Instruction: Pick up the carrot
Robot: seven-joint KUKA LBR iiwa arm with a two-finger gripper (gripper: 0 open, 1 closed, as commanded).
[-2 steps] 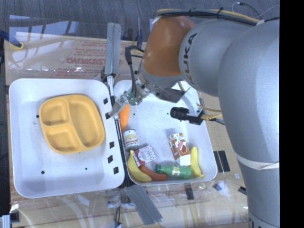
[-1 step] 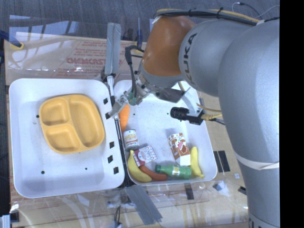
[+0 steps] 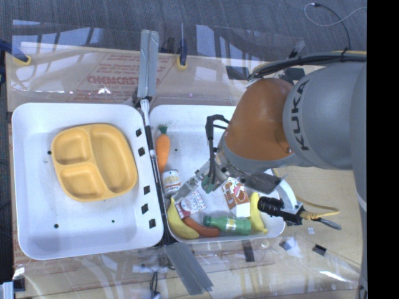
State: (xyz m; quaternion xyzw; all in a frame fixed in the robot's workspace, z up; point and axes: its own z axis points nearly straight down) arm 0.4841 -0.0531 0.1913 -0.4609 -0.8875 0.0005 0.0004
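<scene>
The orange carrot [image 3: 163,151] with a green top lies lengthwise along the left wall of the right bin [image 3: 187,114], near its far end. The grey arm with its orange band [image 3: 259,126] hangs over the middle of that bin. My gripper [image 3: 201,180] points down and left below the band, low over the clutter at the bin's near half. It sits to the lower right of the carrot, apart from it, with a small jar between them. Nothing of the carrot is covered.
The left bin [image 3: 31,185] holds a yellow divided plate [image 3: 93,162]. Near the gripper in the right bin lie a small jar [image 3: 171,180], a banana [image 3: 176,223], a red sausage [image 3: 201,228], a green bottle [image 3: 228,224] and two snack packets [image 3: 234,193]. A metal bar [image 3: 147,67] stands behind the bins.
</scene>
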